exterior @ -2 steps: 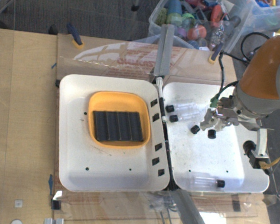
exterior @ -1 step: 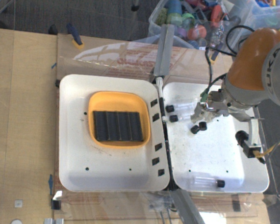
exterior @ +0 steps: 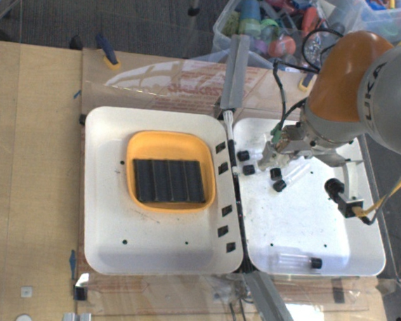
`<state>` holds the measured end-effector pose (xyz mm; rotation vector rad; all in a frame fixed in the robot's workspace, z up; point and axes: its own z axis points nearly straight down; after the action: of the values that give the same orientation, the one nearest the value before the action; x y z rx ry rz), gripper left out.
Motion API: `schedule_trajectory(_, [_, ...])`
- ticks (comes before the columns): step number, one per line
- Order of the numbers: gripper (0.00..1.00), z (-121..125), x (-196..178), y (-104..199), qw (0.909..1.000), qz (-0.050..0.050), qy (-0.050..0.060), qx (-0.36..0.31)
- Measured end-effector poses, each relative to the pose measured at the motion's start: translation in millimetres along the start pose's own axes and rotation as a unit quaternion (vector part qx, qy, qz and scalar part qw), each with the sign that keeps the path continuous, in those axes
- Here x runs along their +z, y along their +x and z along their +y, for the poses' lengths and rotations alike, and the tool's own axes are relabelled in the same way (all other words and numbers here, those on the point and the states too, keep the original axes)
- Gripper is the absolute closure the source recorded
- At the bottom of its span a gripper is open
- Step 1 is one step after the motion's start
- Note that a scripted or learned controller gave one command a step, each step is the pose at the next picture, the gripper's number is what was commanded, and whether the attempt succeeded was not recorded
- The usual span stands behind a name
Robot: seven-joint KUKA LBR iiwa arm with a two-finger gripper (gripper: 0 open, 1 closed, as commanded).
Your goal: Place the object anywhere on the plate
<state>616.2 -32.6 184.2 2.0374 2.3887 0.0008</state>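
A yellow plate (exterior: pixel 170 146) lies in the left bin (exterior: pixel 108 239). On it rests a flat black ribbed block (exterior: pixel 169 181), covering most of the plate's middle. My gripper (exterior: pixel 280 157) hangs low over the back left part of the right bin (exterior: pixel 360 256), well away from the plate, below the orange wrist band. Small black pieces (exterior: pixel 278 180) sit on the bin floor just under it, and two more (exterior: pixel 245 162) lie to its left. A clear tube with a black cap (exterior: pixel 297 260) lies near the right bin's front edge.
A row of black clips (exterior: pixel 224 210) runs along the divider between the bins. A metal bar (exterior: pixel 235 68) stands behind the divider. A container of colourful toys (exterior: pixel 284 20) sits beyond the bench at the back.
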Motion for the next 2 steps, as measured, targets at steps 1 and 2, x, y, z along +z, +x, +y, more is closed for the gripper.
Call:
schedule_trajectory(1, [1.00, 21, -17, 31, 0.9979, 0.000, 0.000, -0.064])
schedule_trajectory(2, [1.00, 44, -12, 48, 0.9928, 0.000, -0.001, -0.120])
